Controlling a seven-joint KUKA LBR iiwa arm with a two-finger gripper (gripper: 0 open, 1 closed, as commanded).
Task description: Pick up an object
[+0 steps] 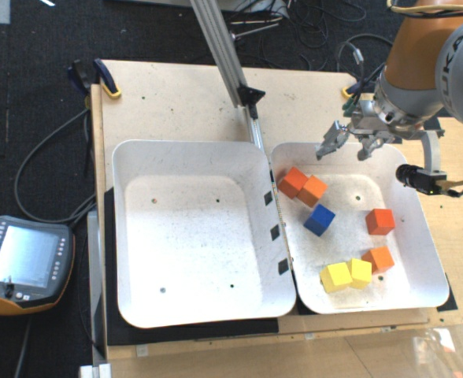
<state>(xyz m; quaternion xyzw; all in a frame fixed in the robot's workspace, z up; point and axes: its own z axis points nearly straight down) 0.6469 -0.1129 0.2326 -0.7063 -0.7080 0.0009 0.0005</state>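
My gripper point(348, 146) hangs above the far rim of the right bin point(420, 290), open, with nothing between its fingers. Below it in that bin lie two orange blocks touching each other point(303, 185), a blue cube point(320, 220), a red-orange cube point(379, 221), a smaller orange block point(379, 258) and two yellow blocks side by side point(346, 275). The nearest blocks, the orange pair, sit down and to the left of the fingertips.
The left bin point(129, 211) lies beside the right one, with a raised divider edge between them. A slanted metal strut point(224, 53) crosses the bench behind the bins. A teach pendant point(23, 262) rests off the bench at left.
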